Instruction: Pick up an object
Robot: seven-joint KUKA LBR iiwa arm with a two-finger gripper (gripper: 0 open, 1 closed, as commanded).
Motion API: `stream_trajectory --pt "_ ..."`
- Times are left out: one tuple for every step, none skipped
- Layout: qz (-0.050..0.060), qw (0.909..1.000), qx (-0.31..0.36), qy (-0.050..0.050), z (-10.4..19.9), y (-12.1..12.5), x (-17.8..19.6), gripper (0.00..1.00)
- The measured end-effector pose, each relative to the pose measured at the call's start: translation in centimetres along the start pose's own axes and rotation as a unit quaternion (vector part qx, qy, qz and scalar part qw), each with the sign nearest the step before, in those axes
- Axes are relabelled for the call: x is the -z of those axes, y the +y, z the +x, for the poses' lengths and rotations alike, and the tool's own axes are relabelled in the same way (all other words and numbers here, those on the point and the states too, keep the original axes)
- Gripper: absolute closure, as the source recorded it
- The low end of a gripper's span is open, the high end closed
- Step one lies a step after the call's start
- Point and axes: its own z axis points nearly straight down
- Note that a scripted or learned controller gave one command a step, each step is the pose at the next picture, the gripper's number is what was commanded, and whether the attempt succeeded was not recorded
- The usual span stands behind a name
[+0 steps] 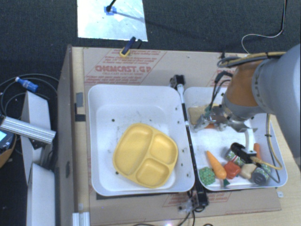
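Observation:
My gripper (204,122) is low in the upper left part of the right bin (197,98), near the wall between the two bins. A small orange piece (217,125) shows right beside it; whether it is held is not visible. An orange carrot (214,165) lies below the gripper toward the bin's front. A green knobbly item (207,175) sits by the carrot's lower end. To their right are a red item (232,169), a beige item (247,172) and a grey-green can (260,175), crowded along the front right.
The left bin (101,126) holds a yellow divided plate (145,155). The grey arm with its orange band (242,86) covers the right bin's upper right. A thin orange stick (256,149) lies near the right wall.

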Motion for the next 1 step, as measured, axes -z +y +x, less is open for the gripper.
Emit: stream_trajectory --pt "-0.001 1.0000 0.001 0.000 -1.40 4.93 0.04 0.00"
